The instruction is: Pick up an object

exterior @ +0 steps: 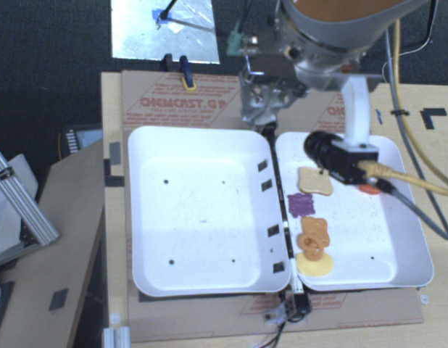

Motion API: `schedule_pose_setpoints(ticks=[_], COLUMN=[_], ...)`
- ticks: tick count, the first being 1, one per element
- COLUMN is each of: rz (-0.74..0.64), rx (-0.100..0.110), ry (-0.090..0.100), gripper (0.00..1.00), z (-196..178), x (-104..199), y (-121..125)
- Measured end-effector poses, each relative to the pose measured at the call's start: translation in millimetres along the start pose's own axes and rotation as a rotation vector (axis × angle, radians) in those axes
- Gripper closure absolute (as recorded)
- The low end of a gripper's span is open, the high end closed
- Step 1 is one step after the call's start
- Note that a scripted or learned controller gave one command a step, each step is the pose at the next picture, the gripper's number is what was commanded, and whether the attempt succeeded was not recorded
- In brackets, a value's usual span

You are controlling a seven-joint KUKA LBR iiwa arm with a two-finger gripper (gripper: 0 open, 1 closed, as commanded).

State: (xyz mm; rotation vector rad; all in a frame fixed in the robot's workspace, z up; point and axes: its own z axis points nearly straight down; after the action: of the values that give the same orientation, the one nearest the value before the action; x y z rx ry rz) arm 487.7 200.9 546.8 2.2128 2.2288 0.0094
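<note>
Hovering at the bins' far edge, the claw (264, 114) (grip unreadable); left bin (148, 194) offers room.

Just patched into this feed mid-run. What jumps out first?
The grey arm looms over the top of the view, its gripper above the far end of the seam between the bins. In the right bin, small pieces line the left wall: tan, purple, orange, yellow.

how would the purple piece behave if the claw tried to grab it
The purple piece looks flat and thin, so it probably offers little edge to pinch. It seems small and likely light, apt to slide on the smooth white bin. Its ragged outline hints it may be soft.
</note>
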Motion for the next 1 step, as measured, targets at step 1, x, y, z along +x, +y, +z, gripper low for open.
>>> schedule_pose_setpoints(ticks=[1], rz=[-0.003], rx=[-0.002], ry=[0.001], gripper=[1.00], z=[-11.0], x=[0.2], y=[0.3])
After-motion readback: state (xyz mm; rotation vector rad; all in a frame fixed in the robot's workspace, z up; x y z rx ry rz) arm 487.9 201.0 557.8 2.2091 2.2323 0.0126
